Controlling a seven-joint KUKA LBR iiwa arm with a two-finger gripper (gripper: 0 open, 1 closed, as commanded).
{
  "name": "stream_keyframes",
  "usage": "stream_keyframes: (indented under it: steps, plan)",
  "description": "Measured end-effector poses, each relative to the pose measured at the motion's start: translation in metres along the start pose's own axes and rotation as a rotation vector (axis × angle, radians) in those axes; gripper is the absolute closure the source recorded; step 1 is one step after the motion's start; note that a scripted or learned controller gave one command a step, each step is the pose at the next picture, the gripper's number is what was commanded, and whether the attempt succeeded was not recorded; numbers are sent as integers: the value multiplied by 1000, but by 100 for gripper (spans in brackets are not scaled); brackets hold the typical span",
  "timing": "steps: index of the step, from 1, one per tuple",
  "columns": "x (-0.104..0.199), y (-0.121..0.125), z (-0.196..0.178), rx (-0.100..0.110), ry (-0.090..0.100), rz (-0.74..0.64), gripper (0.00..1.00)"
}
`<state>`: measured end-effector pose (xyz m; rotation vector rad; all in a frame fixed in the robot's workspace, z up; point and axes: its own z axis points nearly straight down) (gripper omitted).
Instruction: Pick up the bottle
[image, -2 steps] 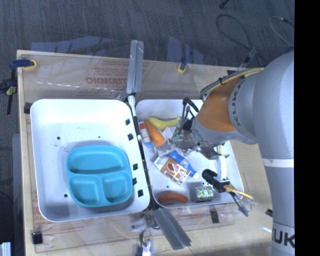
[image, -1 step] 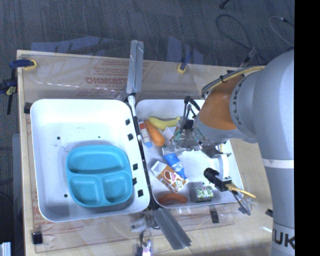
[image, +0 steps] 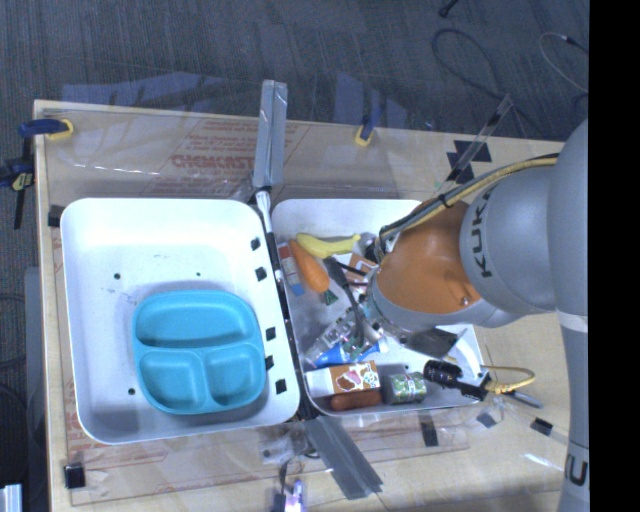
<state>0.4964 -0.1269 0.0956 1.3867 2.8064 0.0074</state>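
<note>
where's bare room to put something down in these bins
Left bin: bare floor above the blue tray and along its left wall. Right bin is crowded: banana, carrot, bottle and packets under the arm, leaving hardly any free floor.

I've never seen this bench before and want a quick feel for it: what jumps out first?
The big grey arm with its orange band looms over the right bin, reaching down into a jumble of small things, among them a banana and a carrot. In the left bin lies a bright blue divided tray.
</note>
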Motion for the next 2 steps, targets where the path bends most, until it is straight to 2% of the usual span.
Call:
stream_keyframes:
  steps: [1, 2]
  plan:
    - [-4, 5, -139, 6, 4, -313, 100]
    - [-10, -29, -156, 7, 5, -301, 100]
